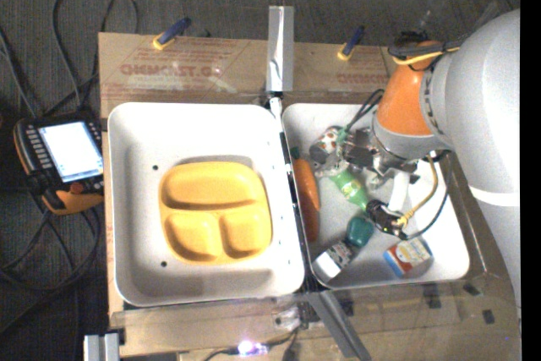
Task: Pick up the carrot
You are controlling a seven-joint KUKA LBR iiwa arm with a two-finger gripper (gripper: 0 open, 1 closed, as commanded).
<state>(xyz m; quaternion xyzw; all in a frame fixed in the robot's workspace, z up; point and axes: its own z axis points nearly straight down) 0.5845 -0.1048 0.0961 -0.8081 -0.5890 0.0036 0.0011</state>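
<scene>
You see the carrot (pixel 306 197) against the right bin's (pixel 461 262) left wall; tool (pixel 338 150) nearby, finger state indiscernible.

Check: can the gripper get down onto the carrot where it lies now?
Probably yes, but tight. The carrot lies uncovered along the left wall of the right bin, top side free. The gripper hovers just right of it. That wall leaves little room on that side, and a green bottle lies close by.
</scene>
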